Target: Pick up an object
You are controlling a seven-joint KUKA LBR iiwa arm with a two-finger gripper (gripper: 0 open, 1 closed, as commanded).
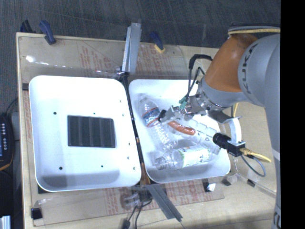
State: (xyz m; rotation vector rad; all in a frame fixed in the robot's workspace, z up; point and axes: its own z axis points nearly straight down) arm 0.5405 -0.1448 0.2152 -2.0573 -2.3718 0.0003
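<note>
The right bin (221, 165) holds several objects. A clear bottle with a blue and red label (149, 112) lies at its upper left. A second clear bottle with a pale green label (187, 157) lies along the bin's near wall. Between them sits a crumpled clear bottle (163, 134). An orange-red sausage-shaped object (182, 128) lies in the middle. My gripper (170, 114) hangs low over the bin's middle, just above the orange-red object and right beside the labelled bottle. I see nothing clearly held in it.
The left bin (43, 104) has a dark ribbed rectangle (91, 131) on its floor. A metal divider bar (130, 46) rises between the bins at the back. Cables and a black connector (228, 143) trail off the wrist over the right bin's right wall.
</note>
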